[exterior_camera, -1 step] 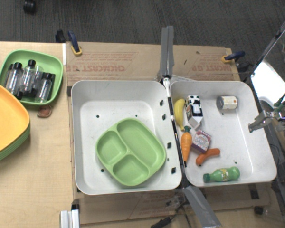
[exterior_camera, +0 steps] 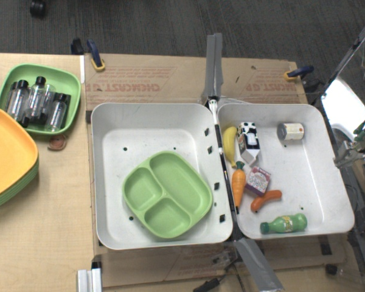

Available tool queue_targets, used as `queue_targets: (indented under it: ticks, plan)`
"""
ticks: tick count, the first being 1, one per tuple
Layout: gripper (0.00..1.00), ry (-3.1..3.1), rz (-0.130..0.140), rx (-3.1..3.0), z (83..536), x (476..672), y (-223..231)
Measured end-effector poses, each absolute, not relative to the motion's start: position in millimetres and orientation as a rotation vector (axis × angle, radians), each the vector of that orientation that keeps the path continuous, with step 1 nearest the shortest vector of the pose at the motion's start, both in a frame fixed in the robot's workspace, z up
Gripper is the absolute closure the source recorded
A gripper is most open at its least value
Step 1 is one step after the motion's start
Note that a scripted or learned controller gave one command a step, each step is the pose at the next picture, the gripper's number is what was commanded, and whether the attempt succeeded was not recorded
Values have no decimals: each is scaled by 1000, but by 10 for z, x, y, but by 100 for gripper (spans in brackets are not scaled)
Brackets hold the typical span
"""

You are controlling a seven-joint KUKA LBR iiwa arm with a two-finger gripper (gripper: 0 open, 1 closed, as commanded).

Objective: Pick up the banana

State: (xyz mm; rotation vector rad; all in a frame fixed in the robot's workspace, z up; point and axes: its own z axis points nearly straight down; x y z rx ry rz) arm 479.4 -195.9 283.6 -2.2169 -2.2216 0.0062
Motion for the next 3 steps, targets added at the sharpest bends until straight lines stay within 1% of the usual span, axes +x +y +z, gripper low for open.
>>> queue_targets:
  ticks: [1, 2, 3]
  plan:
    - [100, -2430, 4, -1987, 2441, 5405, -1414]
    - [100, -2537, 3, -1853, 2491, 6061, -566]
    - [100, -2697, 1, -1614, 2190, 6322, -690]
